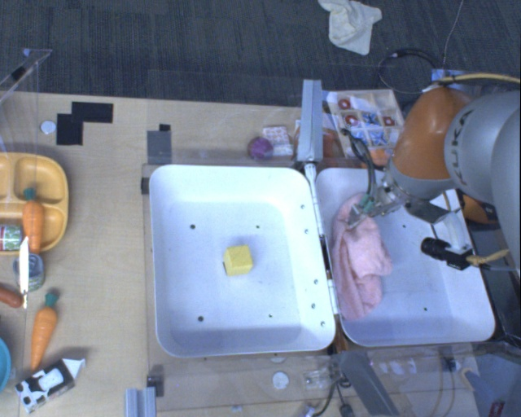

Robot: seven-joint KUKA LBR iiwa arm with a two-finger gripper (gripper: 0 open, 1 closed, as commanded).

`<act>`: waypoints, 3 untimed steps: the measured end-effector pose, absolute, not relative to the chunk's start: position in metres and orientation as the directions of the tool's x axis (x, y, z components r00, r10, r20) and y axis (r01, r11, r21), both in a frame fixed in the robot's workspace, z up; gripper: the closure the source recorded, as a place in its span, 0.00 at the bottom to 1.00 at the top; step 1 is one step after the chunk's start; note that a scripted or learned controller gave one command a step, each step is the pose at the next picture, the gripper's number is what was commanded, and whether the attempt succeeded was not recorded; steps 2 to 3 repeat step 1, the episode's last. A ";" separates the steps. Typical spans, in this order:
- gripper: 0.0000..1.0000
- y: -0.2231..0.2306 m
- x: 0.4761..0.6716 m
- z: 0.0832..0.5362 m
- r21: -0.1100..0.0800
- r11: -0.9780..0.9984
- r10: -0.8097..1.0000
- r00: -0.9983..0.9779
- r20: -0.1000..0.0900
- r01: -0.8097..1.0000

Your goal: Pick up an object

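My gripper [368,206] sits low in the right bin [456,313], right at the top end of the pink cloth [361,259]; whether it has closed on the fabric or is only pressed against it I cannot tell from this slant. The cloth lies bunched along the bin's left wall, running from near the upper corner down toward the lower middle. I judge it light, limp, not fragile; it should drape and stretch out when lifted, so a pinch on a raised fold near the top ridge looks better than the flat edges, which may slip free. Its thin layers could also slide out of a shallow pinch. The wall beside it leaves little room on that side, so I would approach from the open floor to the right. The left bin [187,309] holds a small yellow block [238,260] near its middle, stiff and compact, well apart from me. Outside the bins: a purple ball [260,147] and printed cards [366,114] beyond the far rims, a yellow tray [49,175] with toy carrots [42,324] far left, a crumpled rag [352,23] on the floor. None stands in the way.
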State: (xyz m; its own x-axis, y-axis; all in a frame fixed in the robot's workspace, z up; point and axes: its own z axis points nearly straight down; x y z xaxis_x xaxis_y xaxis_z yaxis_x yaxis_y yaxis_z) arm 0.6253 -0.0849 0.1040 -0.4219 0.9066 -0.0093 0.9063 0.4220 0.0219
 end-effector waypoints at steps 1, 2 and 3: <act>1.00 -0.052 0.672 0.189 0.010 0.762 0.647 -0.762 -0.013 0.647; 1.00 -0.052 0.672 0.189 0.010 0.762 0.647 -0.762 -0.013 0.647; 1.00 -0.052 0.672 0.189 0.010 0.762 0.647 -0.762 -0.013 0.647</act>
